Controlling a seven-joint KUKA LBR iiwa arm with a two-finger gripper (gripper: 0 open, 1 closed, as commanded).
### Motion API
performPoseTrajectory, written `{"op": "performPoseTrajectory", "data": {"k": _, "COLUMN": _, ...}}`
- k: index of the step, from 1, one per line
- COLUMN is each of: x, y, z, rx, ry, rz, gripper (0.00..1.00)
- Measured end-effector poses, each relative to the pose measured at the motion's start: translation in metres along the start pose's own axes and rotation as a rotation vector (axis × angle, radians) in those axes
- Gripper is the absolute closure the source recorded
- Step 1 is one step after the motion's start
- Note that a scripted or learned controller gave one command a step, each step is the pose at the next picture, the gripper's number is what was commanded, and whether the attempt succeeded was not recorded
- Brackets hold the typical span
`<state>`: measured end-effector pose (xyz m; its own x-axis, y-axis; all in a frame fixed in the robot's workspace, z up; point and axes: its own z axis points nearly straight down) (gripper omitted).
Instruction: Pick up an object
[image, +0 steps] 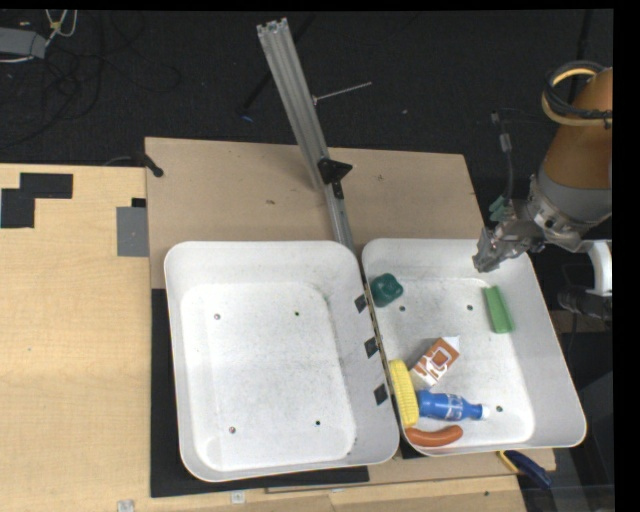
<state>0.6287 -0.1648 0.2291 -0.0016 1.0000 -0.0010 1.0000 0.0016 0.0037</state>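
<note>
The right bin (530, 400) holds several small objects. A dark green lump (386, 289) lies near its left wall, and a light green block (497, 309) lies toward its right side. Lower down sit an orange and white packet (436, 362), a yellow corn cob (403, 391), a blue bottle (448, 407) and a red sausage (434, 435). My gripper (486, 260) hangs over the bin's upper right corner, above and slightly left of the light green block. Nothing is visible between its tips.
The left bin (260, 360) sits beside the right one, with black clips along the shared wall. A slanted metal rail (305, 125) runs down toward the bins' top junction. Brown board surrounds the bins.
</note>
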Motion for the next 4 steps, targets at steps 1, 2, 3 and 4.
{"op": "performPoseTrajectory", "data": {"k": 1, "x": 0.054, "y": -0.010, "z": 0.010, "rx": 0.008, "ry": 0.004, "rz": -0.003, "gripper": 1.00}}
{"op": "performPoseTrajectory", "data": {"k": 2, "x": 0.116, "y": -0.022, "z": 0.008, "rx": 0.008, "ry": 0.005, "rz": -0.003, "gripper": 1.00}}
{"op": "performPoseTrajectory", "data": {"k": 3, "x": 0.160, "y": -0.032, "z": 0.001, "rx": 0.009, "ry": 0.003, "rz": -0.002, "gripper": 1.00}}
{"op": "performPoseTrajectory", "data": {"k": 4, "x": 0.209, "y": -0.046, "z": 0.011, "rx": 0.010, "ry": 0.003, "rz": -0.002, "gripper": 1.00}}
